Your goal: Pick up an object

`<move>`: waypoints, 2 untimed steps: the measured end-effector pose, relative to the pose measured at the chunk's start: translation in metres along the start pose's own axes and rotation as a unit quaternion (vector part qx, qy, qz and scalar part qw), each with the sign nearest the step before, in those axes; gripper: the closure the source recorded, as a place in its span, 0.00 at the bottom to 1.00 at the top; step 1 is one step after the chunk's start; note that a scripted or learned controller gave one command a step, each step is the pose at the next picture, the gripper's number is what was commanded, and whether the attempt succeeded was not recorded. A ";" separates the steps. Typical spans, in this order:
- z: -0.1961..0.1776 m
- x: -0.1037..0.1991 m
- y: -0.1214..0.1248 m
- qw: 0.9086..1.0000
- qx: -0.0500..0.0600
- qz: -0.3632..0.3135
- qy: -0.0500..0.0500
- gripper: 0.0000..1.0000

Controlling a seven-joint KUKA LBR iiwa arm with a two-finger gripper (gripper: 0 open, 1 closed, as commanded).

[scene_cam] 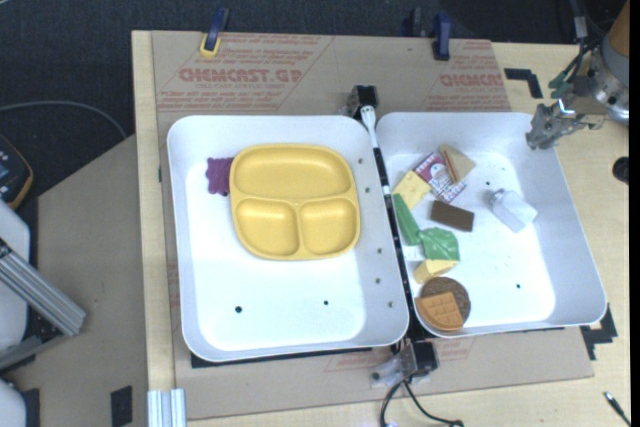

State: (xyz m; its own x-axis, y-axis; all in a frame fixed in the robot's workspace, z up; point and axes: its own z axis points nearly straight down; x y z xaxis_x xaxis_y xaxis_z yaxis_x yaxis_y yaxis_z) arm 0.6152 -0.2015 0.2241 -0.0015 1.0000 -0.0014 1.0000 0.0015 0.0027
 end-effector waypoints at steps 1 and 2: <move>-0.010 0.045 0.012 1.000 0.000 0.001 0.000 1.00; -0.015 0.094 0.029 1.000 0.000 0.000 0.000 1.00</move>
State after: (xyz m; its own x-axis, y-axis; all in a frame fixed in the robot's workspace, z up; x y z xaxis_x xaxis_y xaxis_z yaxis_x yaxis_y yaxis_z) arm 0.6445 -0.1078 0.2388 -0.0006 1.0000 -0.0013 1.0000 0.0006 0.0034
